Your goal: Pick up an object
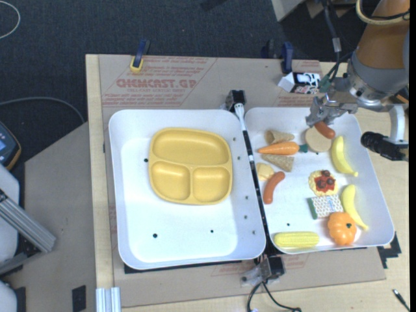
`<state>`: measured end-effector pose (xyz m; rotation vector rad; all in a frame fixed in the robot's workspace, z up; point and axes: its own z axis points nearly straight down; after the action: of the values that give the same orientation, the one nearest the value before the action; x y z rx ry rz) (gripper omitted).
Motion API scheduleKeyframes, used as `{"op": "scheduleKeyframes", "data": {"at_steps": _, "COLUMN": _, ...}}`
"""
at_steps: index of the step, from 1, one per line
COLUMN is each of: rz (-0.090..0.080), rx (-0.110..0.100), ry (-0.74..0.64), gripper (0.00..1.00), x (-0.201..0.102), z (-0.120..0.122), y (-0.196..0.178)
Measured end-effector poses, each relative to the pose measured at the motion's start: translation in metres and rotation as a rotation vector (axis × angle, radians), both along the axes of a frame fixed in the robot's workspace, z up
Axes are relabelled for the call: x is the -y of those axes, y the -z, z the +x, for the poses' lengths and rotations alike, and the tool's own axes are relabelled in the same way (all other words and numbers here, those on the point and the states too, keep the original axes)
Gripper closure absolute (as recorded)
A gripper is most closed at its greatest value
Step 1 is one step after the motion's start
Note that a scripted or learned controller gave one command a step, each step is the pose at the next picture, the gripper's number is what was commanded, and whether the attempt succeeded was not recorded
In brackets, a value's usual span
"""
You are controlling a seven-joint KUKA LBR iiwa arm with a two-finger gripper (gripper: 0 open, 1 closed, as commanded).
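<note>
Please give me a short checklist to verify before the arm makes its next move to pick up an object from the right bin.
1. Tool is above the right bin: ok.
2. A target lies under the tool, a round tan piece with a red sausage on it: ok.
3. Something is between the tool's fingers: cannot tell.
4. Neighbours leave room: not ok, the carrot and a banana lie close.
5. Yellow tray in the left bin is out of the way: ok.

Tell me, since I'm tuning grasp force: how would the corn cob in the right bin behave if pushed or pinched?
The corn cob looks round-bodied and lies on its side, so a sideways push would probably roll it. It lies close to the bin's front wall, which may stop it. Its glossy surface suggests light, stiff plastic, possibly slippery.
</note>
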<state>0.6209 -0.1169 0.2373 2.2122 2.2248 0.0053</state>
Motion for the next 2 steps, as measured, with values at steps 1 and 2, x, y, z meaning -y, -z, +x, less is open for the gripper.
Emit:
{"op": "scheduleKeyframes", "data": {"at_steps": 1, "rz": 0.001, "rx": -0.001, "ry": 0.000, "gripper": 1.00, "x": -0.051, "z": 0.019, "y": -0.005}}
{"op": "scheduleKeyframes", "data": {"at_steps": 2, "rz": 0.001, "rx": -0.001, "ry": 0.000, "gripper": 1.00, "x": -0.100, "z": 0.042, "y": 0.000}}
